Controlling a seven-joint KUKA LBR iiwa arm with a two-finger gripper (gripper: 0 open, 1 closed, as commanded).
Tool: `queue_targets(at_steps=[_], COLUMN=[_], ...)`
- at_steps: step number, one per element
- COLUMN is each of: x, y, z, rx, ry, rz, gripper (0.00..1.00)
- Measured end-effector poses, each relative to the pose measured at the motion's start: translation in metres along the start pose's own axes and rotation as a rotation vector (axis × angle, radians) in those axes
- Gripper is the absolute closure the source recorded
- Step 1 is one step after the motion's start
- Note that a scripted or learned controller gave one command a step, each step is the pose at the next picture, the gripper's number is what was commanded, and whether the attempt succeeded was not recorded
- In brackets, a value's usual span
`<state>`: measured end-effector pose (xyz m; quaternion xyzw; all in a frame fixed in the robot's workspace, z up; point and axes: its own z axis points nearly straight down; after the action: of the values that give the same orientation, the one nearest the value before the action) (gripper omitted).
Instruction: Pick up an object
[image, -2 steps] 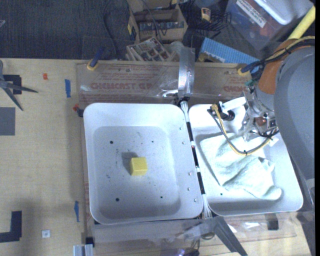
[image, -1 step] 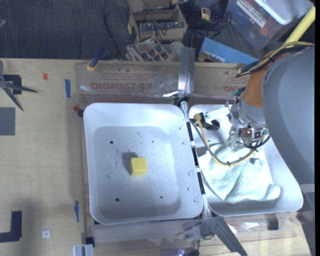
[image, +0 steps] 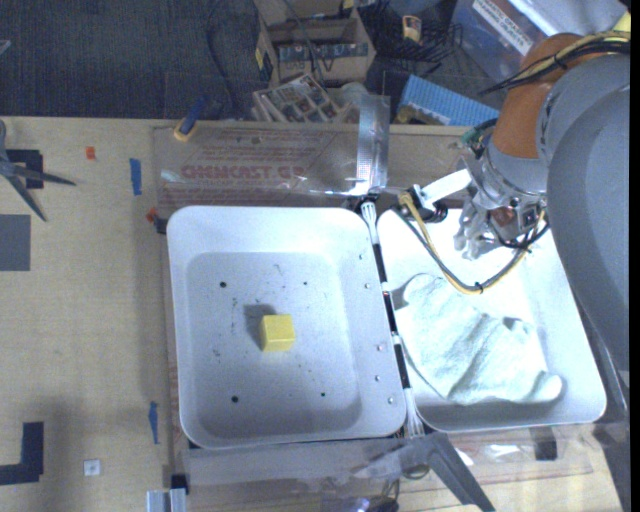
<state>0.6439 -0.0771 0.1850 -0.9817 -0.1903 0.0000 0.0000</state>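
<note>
Just hand (image: 478, 243) above cloth (image: 470, 345), yellow block (image: 278, 332) apart

Arm (image: 590, 130) — grey, entering from the right edge of the camera view, its bulky link filling the upper right corner. Orange band (image: 525, 110) sits above the wrist, which points down and leftward. Gripper (image: 478, 240) — small and metallic, hanging below the wrist, with yellow cable (image: 450, 268) looped beneath.

Red lettering "CHEMCAST" stands on the paper-covered sheet (image: 262, 160) behind the bins.
</note>
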Motion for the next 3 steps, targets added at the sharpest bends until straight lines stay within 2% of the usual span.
queue_targets(at_steps=[1, 2, 3], x=[-0.015, -0.031, -0.025], y=[-0.052, -0.117, -0.131], z=[0.001, 0.001, -0.024], rx=[0.002, 0.002, 0.000], ry=[-0.001, -0.001, 0.001], rz=[0.187, 0.178, 0.187], gripper=[1.00, 1.00, 1.00])
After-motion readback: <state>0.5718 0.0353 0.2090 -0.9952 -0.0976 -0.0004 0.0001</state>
